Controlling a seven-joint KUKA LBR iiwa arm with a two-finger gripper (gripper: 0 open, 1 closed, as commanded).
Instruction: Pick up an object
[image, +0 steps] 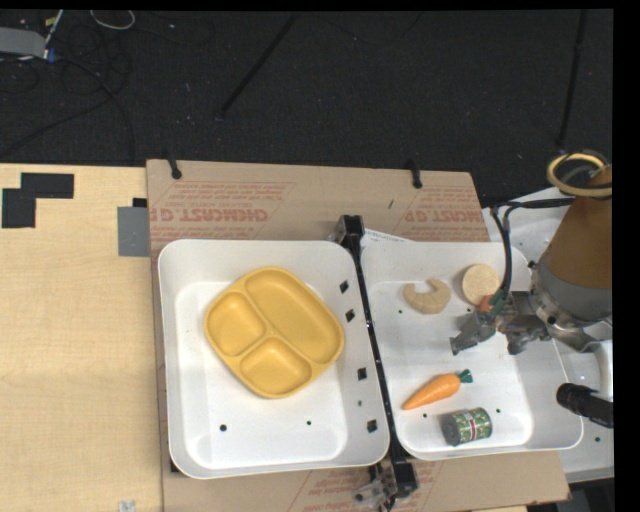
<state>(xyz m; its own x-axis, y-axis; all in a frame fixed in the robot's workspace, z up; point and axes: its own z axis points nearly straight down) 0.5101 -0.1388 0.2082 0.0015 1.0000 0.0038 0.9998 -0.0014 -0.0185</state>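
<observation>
Over the right bin (560, 430), toward its 3 o'clock side, the hand (492, 335) hangs low, reached in from the right on the grey arm (580, 285) with its orange band (590, 230) above. Its dark fingers (467, 340) show spread apart with nothing between them; the nearer one points toward 8 o'clock.

Four loose things lie in this bin. A carrot (434, 391), orange with a green top, lies just at 7 o'clock of the hand, near it but apart, its tip pointing to 8 o'clock. A can (467, 426) with a green label lies on its side at 5 o'clock of the carrot, close to the bin's near rim. A pale curved piece (428, 297), like a bitten ring, lies at 10 o'clock of the hand, in the far half of the bin. A round tan disc (480, 284) sits just beside it at 3 o'clock; its lower right edge is partly hidden by the arm's black cable (507, 240), and something small and reddish shows just below it, too small to tell.

Left of this bin, past the black divider (365, 340), the left bin (190, 420) holds a yellow tray (273, 330) with three compartments, turned at a slant and lying near the bin's middle. Both bins rest on cardboard (300, 205) on the wooden surface (70, 350).
</observation>
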